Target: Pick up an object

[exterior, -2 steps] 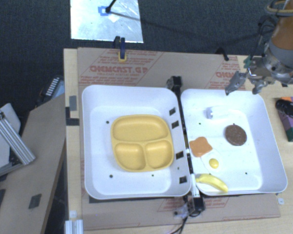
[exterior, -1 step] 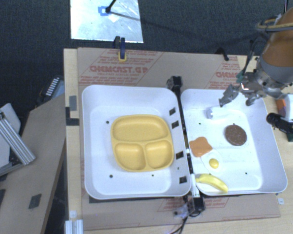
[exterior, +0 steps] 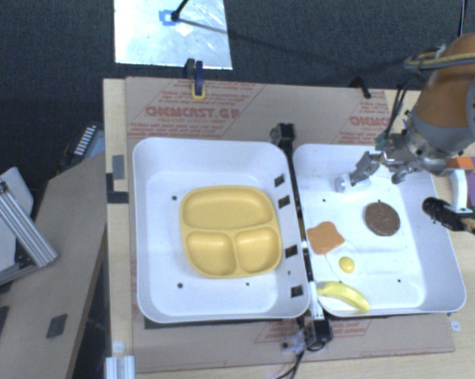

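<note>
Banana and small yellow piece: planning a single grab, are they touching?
Apart. The camera view shows bare white bin floor between the banana and the small yellow piece.

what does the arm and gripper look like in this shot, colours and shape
The KUKA arm is a rounded grey body with a broad orange band above the wrist. Below that sits a cluster of grey metal fittings, ending in the slim silver-grey two-finger gripper. Thin dark cables run along the orange section.
</note>
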Robot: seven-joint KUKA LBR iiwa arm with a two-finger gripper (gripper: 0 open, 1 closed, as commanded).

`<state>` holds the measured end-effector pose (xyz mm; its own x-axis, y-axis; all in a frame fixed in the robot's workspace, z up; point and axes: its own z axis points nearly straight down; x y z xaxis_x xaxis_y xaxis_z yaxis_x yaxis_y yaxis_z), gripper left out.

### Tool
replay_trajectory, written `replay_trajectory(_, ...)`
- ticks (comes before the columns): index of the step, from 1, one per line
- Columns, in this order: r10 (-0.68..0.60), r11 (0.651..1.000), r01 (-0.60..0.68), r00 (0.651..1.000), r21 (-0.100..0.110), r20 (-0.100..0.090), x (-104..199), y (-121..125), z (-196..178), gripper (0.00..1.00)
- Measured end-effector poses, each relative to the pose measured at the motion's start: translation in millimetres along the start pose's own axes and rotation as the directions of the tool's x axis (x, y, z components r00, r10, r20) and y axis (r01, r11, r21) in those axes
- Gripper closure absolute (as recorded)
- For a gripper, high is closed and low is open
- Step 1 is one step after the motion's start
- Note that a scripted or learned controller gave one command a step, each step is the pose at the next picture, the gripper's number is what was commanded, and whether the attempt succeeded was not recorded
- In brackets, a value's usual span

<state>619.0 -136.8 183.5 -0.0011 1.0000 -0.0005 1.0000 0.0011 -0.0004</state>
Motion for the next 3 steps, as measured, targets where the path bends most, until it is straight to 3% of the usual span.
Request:
replay_trajectory(1,-0.001,1.0,0.001,1.0,0.0,0.0,3,3,42,0.0)
replay_trajectory(2,-0.001,1.0,0.001,1.0,-0.004,0.001,3,4,29,1.0)
replay_trajectory(3,-0.003,1.0,0.003,1.0,-0.006,0.001,6,3,-16,1.0)
